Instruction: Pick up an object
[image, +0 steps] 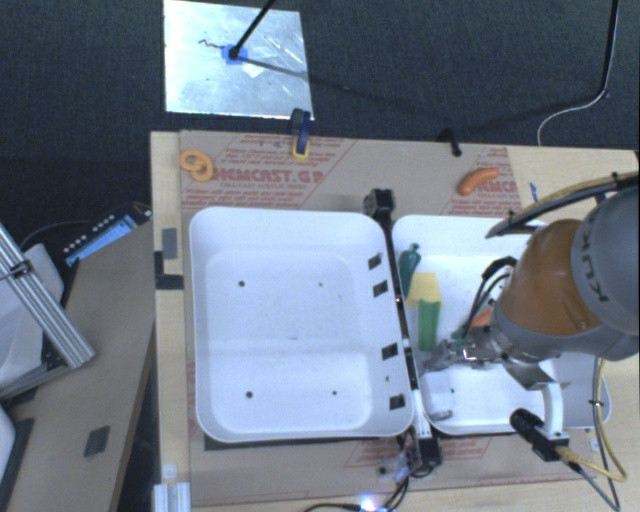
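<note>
In the right bin lie a green object near the left wall, a yellow block beside it, and a longer green piece below the yellow one. My gripper is low in the right bin, just below and right of the long green piece. The grey arm with its orange band covers the bin's right half. A bit of orange shows beside the wrist.
The left bin lies to the left, split off by a black-clipped divider. On the cardboard at the back sit an orange pretzel shape, a yellow-blue clamp and an orange sausage shape.
</note>
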